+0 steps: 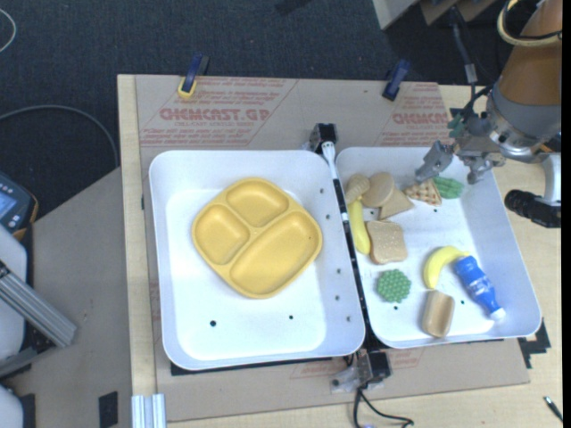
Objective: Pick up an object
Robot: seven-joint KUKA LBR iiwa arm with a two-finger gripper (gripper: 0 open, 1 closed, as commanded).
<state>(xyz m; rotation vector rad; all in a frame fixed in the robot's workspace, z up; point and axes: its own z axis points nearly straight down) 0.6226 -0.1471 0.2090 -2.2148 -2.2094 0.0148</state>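
My gripper (457,165) hangs over the back of the right bin (513,239), its two fingers spread open with nothing between them. Just below it lie a small green piece (450,187) and a triangular waffle wedge (422,193). Further into the bin I see tan bread pieces (373,189), a yellow banana (359,228), a toast slice (387,241), a green broccoli head (393,285), a curved yellow fruit (440,264), a blue bottle (478,285) and a tan roll (437,313).
A yellow divided plate (257,235) sits in the middle of the left bin (178,194). The arm's grey and orange wrist (531,78) stands over the right bin's back right corner. Clamps (190,77) hold the cardboard at the back.
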